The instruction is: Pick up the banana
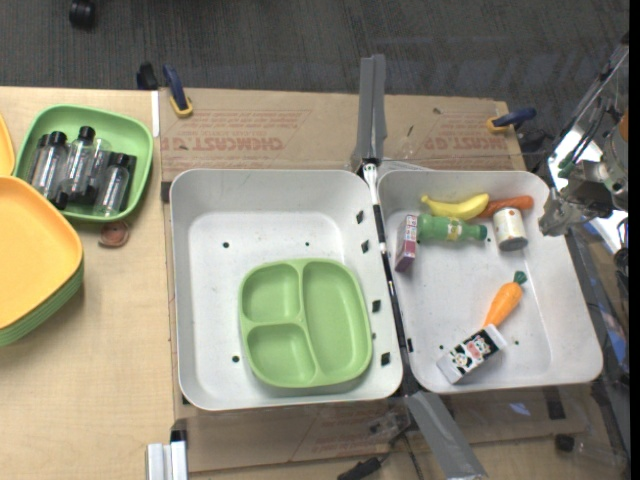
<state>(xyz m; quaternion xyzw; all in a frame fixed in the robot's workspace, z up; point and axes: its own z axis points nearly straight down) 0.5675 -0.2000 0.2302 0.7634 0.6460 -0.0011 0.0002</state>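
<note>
A green three-compartment plastic tray (305, 322) is seen lying in the left white bin (200, 268). In the right white bin (570, 363), a small purple carton (407, 243) is found at the far left, then a green plastic bottle (450, 230) lying on its side, with the yellow curved banana (455, 206) touching it on the far side. A small pale cylinder (511, 228) lies just beside them. The gripper (560, 213) is seen at the bin's right rim, well apart from the banana; its opening cannot be told, and nothing is seen held. The bottle could be caught or nudged instead, the banana being crowded against it
</note>
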